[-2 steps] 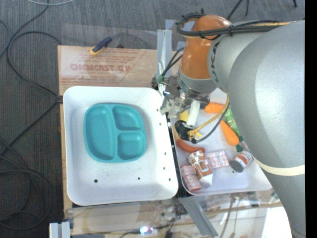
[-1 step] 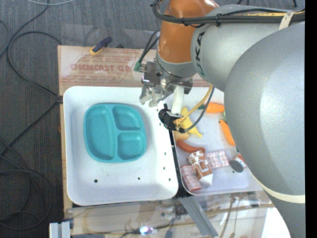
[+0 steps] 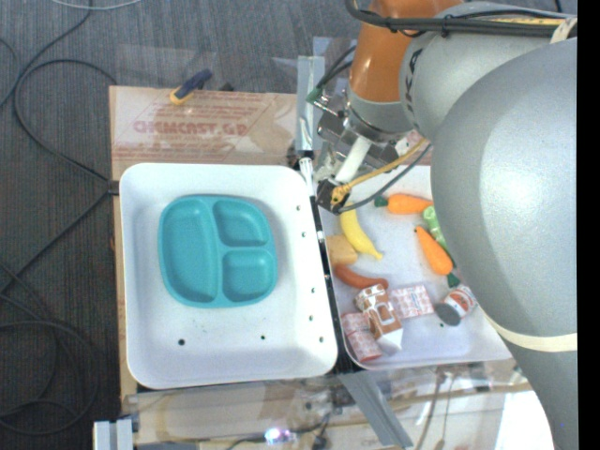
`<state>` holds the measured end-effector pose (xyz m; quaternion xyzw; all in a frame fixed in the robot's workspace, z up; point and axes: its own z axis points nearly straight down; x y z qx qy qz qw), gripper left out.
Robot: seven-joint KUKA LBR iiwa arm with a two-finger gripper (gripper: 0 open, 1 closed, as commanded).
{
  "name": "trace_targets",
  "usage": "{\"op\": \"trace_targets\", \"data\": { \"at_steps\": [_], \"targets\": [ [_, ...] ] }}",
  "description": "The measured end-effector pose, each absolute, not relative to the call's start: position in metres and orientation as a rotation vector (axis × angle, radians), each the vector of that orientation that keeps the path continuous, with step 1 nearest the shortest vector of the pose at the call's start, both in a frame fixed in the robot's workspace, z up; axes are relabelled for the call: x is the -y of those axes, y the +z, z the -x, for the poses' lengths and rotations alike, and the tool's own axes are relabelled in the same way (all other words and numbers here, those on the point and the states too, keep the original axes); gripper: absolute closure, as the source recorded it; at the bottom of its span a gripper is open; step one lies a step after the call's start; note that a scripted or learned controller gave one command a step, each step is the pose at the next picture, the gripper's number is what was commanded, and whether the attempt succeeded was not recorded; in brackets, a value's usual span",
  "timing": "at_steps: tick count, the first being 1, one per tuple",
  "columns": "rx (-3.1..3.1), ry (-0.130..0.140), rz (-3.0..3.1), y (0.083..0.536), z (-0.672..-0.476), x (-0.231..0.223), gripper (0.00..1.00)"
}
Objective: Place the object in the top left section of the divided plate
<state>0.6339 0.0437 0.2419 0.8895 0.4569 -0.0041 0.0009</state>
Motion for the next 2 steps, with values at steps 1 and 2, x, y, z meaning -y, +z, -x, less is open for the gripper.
{"op": "trace_targets", "data": {
  "at_steps": [1, 2],
  "targets": [
    [-1.015, -0.01, -2.97, 0.3458, -0.6692, -0.0227, 1.0],
    [-1.015, -0.01, -2.97, 0.3455, -0.6692, -0.0228, 0.0]
  ]
}}
